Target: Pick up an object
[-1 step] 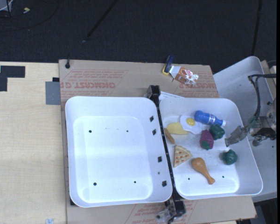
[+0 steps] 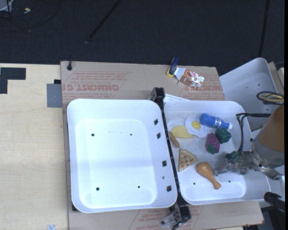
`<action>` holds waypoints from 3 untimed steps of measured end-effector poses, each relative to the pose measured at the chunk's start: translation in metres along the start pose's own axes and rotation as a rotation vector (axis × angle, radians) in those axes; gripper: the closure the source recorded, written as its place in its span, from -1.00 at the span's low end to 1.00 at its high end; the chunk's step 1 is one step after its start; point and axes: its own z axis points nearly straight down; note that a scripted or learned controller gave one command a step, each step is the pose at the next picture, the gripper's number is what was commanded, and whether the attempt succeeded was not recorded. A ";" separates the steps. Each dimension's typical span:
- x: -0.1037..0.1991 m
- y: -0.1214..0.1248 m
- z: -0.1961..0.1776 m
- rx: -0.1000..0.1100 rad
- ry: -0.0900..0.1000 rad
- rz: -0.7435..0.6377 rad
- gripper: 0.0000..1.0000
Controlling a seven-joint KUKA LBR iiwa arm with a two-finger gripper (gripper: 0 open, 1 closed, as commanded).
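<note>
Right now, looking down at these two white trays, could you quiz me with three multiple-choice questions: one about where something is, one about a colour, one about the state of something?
1. Where do the toys lie?
A. left bin
B. right bin
C. on the cardboard

2. What colour is the bottle?
A. blue
B. red
C. black

3. How does the toy drumstick sit?
A. lifted in the air
B. lying flat in the bin
C. standing upright

Answers:
1 B: the fried egg, pizza slice and the rest sit in the right bin, beside the left bin.
2 A: the bottle is blue with a pale cap.
3 B: the drumstick lies on the bin floor, left of the gripper.
</note>
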 end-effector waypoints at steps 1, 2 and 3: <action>-0.001 0.041 -0.037 -0.017 -0.006 -0.002 -1.00; 0.004 0.125 0.012 -0.016 -0.005 -0.005 -1.00; 0.053 0.154 0.011 -0.004 -0.005 -0.001 -1.00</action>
